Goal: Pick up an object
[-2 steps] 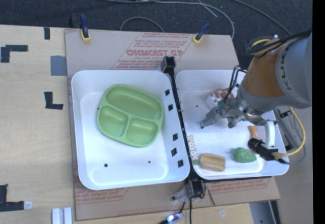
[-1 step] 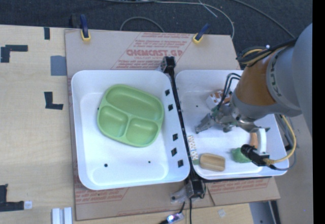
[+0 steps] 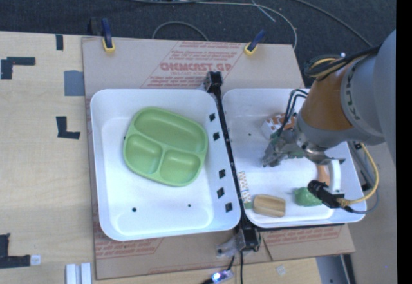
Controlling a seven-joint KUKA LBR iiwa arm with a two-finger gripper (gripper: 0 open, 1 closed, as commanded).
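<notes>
Two shallow white bins are set side by side on a cardboard sheet point(image 3: 193, 67) that lies on the tabletop point(image 3: 38, 147). In the left bin point(image 3: 103, 167) a green divided plate point(image 3: 166, 146) is laid flat, towards the bin's upper half. The right bin point(image 3: 248, 115) is reached into by the grey arm point(image 3: 367, 93) with its orange band point(image 3: 322, 105), entering from the right. The gripper point(image 3: 273, 155) is lowered near the middle of the right bin; whether the jaws are spread or pressed together cannot be told, as they are seen only as a dark, blurred shape against the white floor. A small orange-and-white object point(image 3: 275, 123) is seen just above the gripper, partly hidden by the wrist. Near the bin's lower edge a tan block point(image 3: 269, 205) is laid, and just to its right a green object point(image 3: 306, 197) is found beside an orange item point(image 3: 324, 174) that is partly covered by cabling. Nothing is visibly pinched by the gripper.
</notes>
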